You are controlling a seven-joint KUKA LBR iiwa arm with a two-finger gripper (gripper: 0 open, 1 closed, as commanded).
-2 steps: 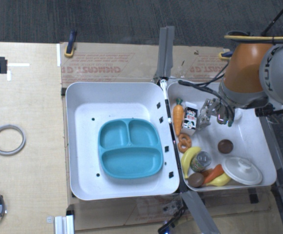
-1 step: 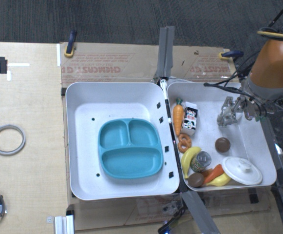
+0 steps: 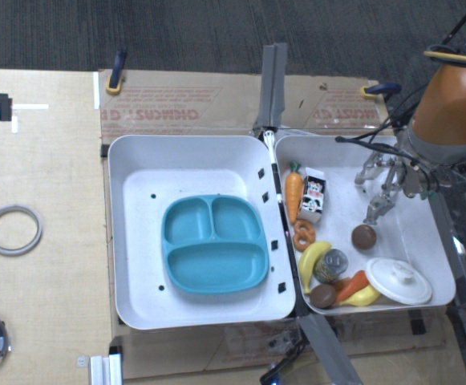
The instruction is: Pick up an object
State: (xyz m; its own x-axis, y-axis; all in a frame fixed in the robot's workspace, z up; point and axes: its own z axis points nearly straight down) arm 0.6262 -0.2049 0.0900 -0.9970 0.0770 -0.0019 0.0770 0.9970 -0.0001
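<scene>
The metal tool [image 3: 379, 199] hangs in the right bin [image 3: 425, 235], empty, fingers slightly parted. A round, smooth brown ball [image 3: 364, 237] lies just below its fingertips, beside a glossy white lid [image 3: 399, 281].

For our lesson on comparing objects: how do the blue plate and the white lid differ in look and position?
The plate is blue, squarish with rounded corners and split into three compartments; the lid is white, round and has a knob on top. The plate lies alone in the left bin; the lid lies in the right bin beside toy food. The plate looks clearly larger than the lid. Both lie flat.
</scene>
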